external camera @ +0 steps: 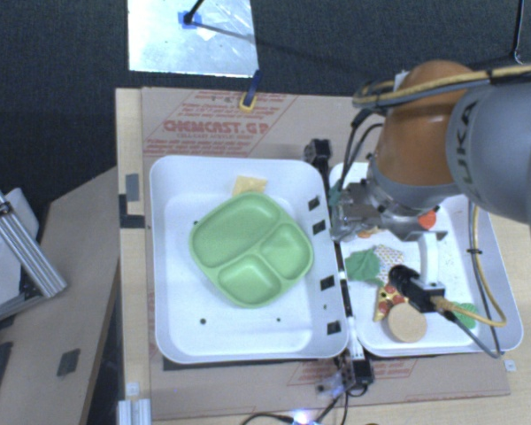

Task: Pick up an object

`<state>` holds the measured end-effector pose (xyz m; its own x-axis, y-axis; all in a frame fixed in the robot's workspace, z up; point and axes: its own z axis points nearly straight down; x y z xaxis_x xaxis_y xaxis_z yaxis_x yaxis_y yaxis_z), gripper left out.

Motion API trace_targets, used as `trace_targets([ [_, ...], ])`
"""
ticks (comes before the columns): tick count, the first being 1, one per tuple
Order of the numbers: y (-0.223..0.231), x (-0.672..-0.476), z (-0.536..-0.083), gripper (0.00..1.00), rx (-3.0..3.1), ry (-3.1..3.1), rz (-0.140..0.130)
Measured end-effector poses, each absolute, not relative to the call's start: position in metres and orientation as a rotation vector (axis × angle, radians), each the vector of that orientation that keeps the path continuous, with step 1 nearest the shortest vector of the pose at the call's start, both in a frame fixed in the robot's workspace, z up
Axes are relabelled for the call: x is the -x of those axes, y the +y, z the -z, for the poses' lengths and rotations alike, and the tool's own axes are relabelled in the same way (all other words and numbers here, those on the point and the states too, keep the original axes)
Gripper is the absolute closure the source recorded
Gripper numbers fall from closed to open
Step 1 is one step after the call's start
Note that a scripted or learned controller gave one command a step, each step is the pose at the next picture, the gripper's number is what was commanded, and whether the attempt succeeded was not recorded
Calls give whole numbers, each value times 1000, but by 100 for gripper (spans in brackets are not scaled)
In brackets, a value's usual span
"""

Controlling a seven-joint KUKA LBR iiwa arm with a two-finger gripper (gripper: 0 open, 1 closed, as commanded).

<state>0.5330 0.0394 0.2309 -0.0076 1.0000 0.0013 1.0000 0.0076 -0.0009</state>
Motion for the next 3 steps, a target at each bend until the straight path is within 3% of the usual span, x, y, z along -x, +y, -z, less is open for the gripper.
trace_targets([
  [3,45,-519,-220,100,2221,-2223,0],
])
